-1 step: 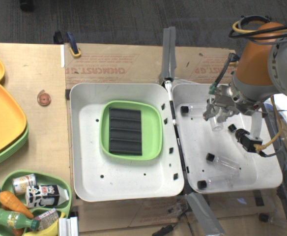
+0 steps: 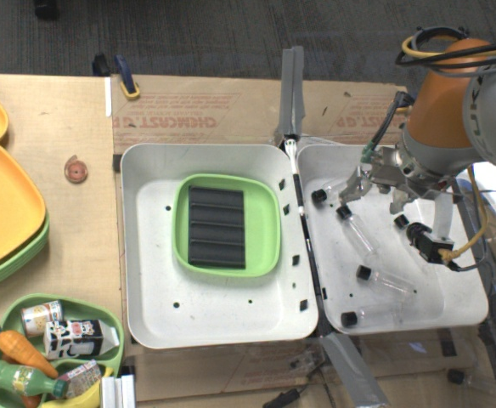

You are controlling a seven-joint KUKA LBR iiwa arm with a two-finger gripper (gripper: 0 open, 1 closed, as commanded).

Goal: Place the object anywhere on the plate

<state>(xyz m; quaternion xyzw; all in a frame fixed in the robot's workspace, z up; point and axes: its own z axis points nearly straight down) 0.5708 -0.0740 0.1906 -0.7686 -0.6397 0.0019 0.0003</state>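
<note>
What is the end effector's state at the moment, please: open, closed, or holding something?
End effector: cannot be told; it hangs over the right bin, with nothing visibly held.

Red print is running across the brown cardboard sheet (image 2: 199, 113) lying up and to the left of the gripper (image 2: 375, 195), beyond the bins; seen upside down, its largest word seems to read "CHEMCRZT", with smaller lines too blurred to read. Far down-left of the gripper, a small carton (image 2: 68, 337) in the green bowl (image 2: 112, 334) is showing bold black characters that stay illegible.
</note>
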